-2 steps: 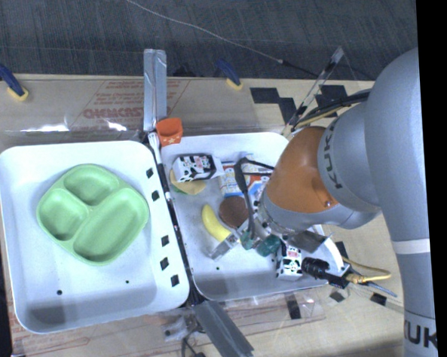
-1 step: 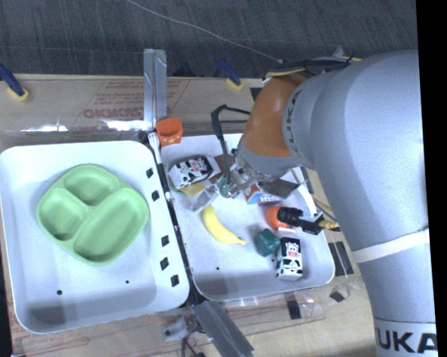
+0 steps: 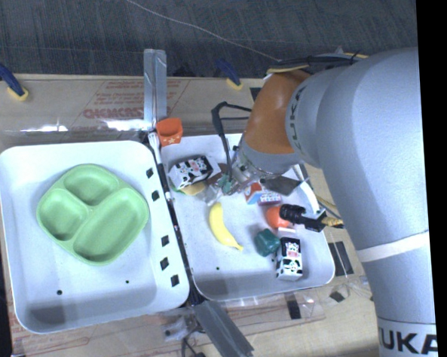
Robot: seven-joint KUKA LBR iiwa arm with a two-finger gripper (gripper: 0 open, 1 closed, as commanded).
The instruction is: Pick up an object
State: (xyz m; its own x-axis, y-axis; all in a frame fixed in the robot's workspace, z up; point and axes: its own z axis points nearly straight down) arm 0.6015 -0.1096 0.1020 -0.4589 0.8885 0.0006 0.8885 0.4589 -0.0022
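Arm over the right bin (image 3: 214, 276).
You see the gripper (image 3: 235, 179) low beside the cow carton (image 3: 189, 172); its jaw state cannot be told. The banana (image 3: 223, 228) lies just below, mid-bin.

A green three-compartment plate (image 3: 92, 213) lies in the left white bin (image 3: 19, 299). Two blue clamps (image 3: 10, 80) grip the bench's (image 3: 75, 100) far edge, and an orange clip (image 3: 169, 130) sits between the bins.

My arm (image 3: 374, 165) is bulky, smooth grey, with an orange band (image 3: 274, 122) above the wrist and white KUKA lettering (image 3: 407, 341).
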